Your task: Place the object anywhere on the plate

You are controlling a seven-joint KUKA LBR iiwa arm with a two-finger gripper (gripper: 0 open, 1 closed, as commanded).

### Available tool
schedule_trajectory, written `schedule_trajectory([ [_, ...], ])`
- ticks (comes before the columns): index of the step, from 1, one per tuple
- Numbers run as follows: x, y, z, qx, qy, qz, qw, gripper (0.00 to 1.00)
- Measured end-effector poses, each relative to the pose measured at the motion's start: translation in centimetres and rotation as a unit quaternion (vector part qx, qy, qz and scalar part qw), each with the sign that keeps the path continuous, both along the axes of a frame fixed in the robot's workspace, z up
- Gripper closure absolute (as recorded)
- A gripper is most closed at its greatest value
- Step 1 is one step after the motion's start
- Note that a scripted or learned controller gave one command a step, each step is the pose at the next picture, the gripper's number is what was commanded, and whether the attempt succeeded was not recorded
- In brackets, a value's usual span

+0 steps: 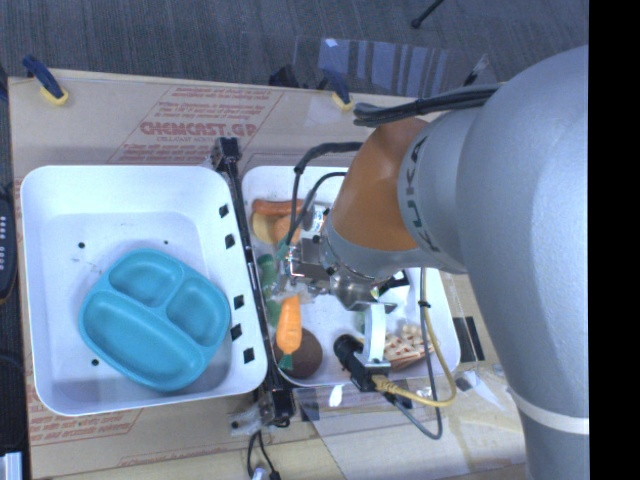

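Blue three-compartment plastic plate (152, 316) is lying in the left white bin (45, 193). Small orange carrot-shaped toy (288, 326) is sitting upright near the right bin's front left corner, beside a brown ball (306, 356). Gripper (300, 265) is hovering just above the carrot; jaw state: cannot tell.

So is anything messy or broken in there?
Nothing looks broken or spilled. The blue plate sits a bit crooked in the left bin, one end riding up its wall. The carrot and other toy foods are jumbled in the right bin under the arm.
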State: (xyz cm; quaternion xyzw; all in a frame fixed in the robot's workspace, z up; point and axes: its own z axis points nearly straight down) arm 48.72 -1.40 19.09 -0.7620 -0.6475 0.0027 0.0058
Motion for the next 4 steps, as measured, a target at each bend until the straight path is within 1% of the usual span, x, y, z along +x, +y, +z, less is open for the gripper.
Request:
schedule_trajectory([
  [1, 0.0, 0.0, 0.0, -0.0001, 0.0, 0.0, 1.0, 0.0],
  [2, 0.1, 0.1, 0.9, 0.0013, 0.003, 0.008, 1.0, 1.0],
  [3, 2.6, 6.3, -0.1, -0.0032, 0.0, -0.128, 0.9918, 1.0],
  [4, 2.6, 6.2, -0.1, -0.0035, 0.0, -0.128, 0.9918, 0.0],
])
